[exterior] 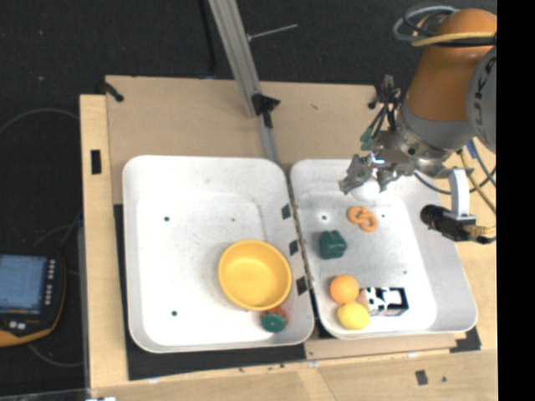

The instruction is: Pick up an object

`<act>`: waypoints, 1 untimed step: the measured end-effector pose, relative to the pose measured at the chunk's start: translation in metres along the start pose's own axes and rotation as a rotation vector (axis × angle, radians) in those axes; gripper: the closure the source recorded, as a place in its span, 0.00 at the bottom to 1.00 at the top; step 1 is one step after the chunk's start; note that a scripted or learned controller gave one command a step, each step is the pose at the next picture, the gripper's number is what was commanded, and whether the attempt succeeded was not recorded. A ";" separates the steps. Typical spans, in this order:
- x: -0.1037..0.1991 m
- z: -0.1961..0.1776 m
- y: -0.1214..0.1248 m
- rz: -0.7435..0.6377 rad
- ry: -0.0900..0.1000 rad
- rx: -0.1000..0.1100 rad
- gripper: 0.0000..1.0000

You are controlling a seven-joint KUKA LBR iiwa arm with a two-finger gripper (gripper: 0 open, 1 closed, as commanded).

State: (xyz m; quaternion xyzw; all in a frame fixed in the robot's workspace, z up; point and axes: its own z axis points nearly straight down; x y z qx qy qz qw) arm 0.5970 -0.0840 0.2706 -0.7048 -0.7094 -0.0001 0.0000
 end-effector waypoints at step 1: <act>0.050 0.009 0.024 0.000 0.000 -0.002 1.00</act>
